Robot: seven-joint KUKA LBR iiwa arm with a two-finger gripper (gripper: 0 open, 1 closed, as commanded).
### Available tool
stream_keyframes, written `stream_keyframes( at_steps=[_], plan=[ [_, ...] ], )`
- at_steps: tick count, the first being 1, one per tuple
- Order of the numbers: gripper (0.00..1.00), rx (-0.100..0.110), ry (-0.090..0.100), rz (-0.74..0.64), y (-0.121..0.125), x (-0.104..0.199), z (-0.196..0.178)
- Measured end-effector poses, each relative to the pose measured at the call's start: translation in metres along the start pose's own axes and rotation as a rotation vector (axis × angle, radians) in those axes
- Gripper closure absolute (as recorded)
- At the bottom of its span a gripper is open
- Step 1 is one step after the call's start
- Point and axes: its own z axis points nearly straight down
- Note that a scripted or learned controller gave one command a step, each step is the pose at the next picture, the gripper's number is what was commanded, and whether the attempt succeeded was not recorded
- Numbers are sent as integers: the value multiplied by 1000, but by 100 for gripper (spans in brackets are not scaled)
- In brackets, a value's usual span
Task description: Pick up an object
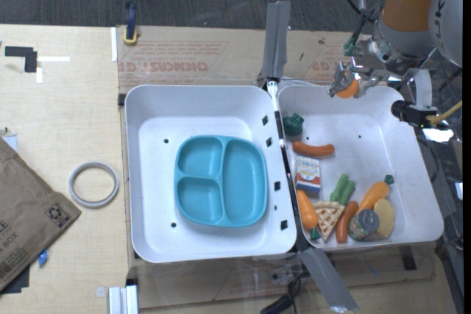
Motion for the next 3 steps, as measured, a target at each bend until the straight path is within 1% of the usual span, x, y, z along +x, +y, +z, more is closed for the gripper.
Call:
stream_keyframes(
  at_steps=[1,2,3],
  plan=[
    [100,4,0,62,-25,-40,30],
    [100,4,1,174,-57,-51,49],
    [100,3,1,100,-118,-48,29]
  ],
)
